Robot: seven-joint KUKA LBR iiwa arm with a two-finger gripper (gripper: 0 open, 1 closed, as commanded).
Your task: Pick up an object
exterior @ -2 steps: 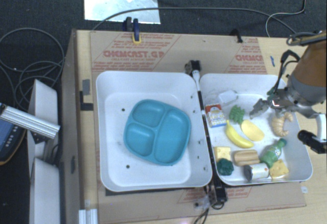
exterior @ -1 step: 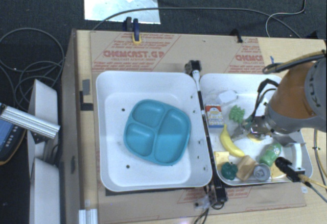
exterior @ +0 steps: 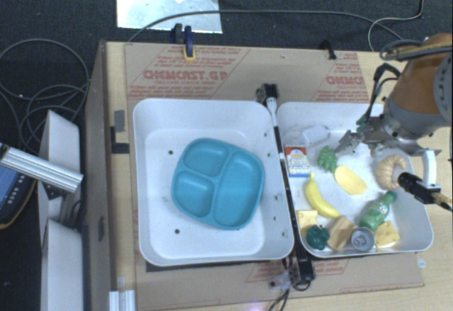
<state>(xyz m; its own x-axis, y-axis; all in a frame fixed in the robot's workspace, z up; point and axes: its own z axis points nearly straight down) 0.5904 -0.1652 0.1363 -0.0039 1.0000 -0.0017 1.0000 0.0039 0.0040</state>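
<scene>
Status: pick not yet made, on this showing; nothing was seen between the fingers, and every item lay in the right bin [exterior: 425, 232]. Positions are given relative to the banana [exterior: 322, 198].

- Soda can [exterior: 362, 239], lying on its side: nearer the camera than the banana, toward the arm's side.
- Green bottle [exterior: 376, 210]: beside the can, level with the banana's near end.
- Dark green piece [exterior: 316, 236] and tan blocks [exterior: 340, 230]: just nearer than the banana.
- Lemon [exterior: 350, 179]: just beside the banana, arm side.
- Croissant-like pastry [exterior: 391, 169]: beyond the lemon, arm side.
- Broccoli [exterior: 327, 159]: just farther than the banana.
- Small red-and-white carton [exterior: 296, 161]: against the divider, farther than the banana's tip.
- Blue divided plate [exterior: 216, 182]: across the divider, in the left bin [exterior: 152, 125].

Arm: reached in low over the far part of the right bin. Gripper [exterior: 352, 141] pointed toward the broccoli, fingers apparently spread and holding nothing, farther than the banana. Remaining: close on an item and lift.
</scene>
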